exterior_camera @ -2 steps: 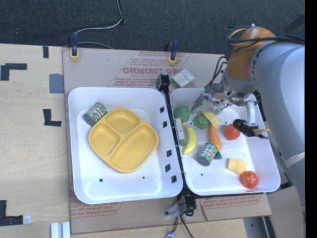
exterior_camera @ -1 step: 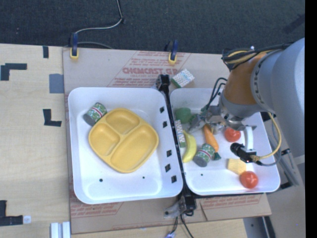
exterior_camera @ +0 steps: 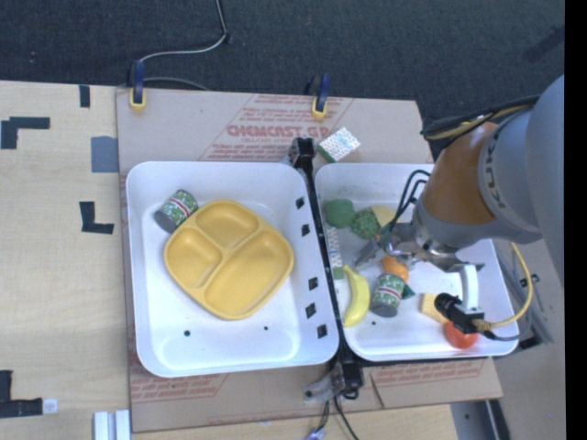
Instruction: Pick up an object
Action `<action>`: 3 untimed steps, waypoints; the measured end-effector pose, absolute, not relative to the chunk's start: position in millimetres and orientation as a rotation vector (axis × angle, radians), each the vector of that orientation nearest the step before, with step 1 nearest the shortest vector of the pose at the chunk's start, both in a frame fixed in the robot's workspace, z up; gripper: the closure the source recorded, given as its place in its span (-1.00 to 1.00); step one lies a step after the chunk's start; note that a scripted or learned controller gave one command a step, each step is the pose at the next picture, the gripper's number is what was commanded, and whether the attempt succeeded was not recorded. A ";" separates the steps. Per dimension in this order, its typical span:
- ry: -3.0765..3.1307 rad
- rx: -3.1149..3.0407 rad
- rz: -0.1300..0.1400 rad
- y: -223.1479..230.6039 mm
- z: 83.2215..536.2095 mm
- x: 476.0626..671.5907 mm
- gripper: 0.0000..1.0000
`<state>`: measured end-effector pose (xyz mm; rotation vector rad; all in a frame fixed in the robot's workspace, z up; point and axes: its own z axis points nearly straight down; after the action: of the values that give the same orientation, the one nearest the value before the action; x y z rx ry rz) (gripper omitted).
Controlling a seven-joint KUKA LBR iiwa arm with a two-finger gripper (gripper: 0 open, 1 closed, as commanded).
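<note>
The gripper (exterior_camera: 390, 246) hangs low in the right bin (exterior_camera: 362, 337), its tip partly hidden by the wrist; whether it grips anything cannot be told. A small orange object (exterior_camera: 396, 268) lies just beneath it, beside a can (exterior_camera: 387, 294) and banana (exterior_camera: 355, 295).
</note>
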<state>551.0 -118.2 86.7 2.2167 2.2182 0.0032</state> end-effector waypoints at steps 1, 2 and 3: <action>2.220 2.218 0.009 -116.8 97.6 552.1 1.00; 2.225 2.220 -0.001 -45.6 184.1 530.1 1.00; 2.224 2.220 -0.001 -9.8 239.1 483.8 1.00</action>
<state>483.8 -9.8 239.1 2.2201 2.2243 -0.0008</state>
